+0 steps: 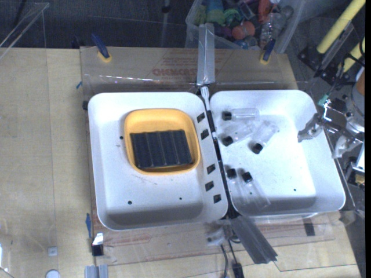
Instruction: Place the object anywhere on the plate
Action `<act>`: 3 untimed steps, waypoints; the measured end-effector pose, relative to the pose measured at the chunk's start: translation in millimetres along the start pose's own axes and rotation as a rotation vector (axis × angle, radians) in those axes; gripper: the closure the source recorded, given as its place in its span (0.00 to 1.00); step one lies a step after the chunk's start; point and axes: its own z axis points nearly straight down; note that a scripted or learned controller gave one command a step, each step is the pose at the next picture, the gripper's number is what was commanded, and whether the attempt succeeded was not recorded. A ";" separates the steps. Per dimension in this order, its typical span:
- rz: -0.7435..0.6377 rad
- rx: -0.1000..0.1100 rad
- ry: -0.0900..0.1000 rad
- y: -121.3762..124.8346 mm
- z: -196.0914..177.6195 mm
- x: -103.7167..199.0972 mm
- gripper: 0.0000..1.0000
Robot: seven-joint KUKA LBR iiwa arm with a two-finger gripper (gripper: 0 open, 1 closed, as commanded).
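Hand (324,126) at right bin's (301,196) edge, above rim

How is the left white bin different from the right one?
The left bin holds one large yellow plate with a dark ribbed slab on it; the right bin holds several small clear bottles with black caps, scattered loosely. Both bins are shallow, white and rounded at the corners.
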 end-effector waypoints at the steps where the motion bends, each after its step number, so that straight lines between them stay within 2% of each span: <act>1: -0.147 -0.001 -0.001 107.1 -38.6 18.8 0.00; 2: -0.511 -0.006 -0.001 139.6 -23.5 21.7 0.00; 3: -0.758 -0.002 0.000 133.2 -36.3 14.7 0.00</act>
